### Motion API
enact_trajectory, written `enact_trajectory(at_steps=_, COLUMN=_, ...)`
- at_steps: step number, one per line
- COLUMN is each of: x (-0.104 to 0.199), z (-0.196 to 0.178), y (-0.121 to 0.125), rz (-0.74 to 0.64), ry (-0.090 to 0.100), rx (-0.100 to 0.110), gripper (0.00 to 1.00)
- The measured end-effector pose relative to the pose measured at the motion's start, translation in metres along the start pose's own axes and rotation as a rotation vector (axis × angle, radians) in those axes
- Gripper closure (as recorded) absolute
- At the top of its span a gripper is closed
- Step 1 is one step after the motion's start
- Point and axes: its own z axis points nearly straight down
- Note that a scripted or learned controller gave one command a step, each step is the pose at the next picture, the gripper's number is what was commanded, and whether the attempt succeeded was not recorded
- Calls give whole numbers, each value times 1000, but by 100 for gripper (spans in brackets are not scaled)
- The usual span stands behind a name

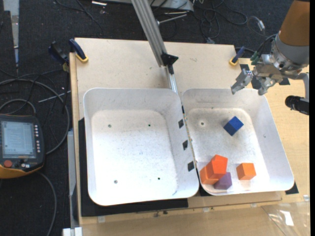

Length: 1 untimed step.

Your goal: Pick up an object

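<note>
The gripper (252, 84) hangs over the far rim of the right bin (275, 132), its two fingers spread apart with nothing between them. Four blocks lie in that bin: one blue cube (233, 125) near the middle, two orange blocks (214, 168) (245, 171) toward the near edge, and one purple block (224, 181) touching the larger orange one. The left bin (98, 112) sits alongside.

Two white bins on the worktop (128, 68). The right bin (275, 132) contains a blue cube (234, 125), two orange blocks (215, 167) (245, 171) and a purple block (224, 181). The tool (251, 84), fingers spread, hangs above the right bin's far rim, clear of all blocks.
</note>
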Motion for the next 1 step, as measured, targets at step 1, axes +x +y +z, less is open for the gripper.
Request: enact_trajectory(at_steps=1, x=-39, z=146, y=34, rz=4, ry=1, rx=5, gripper=0)
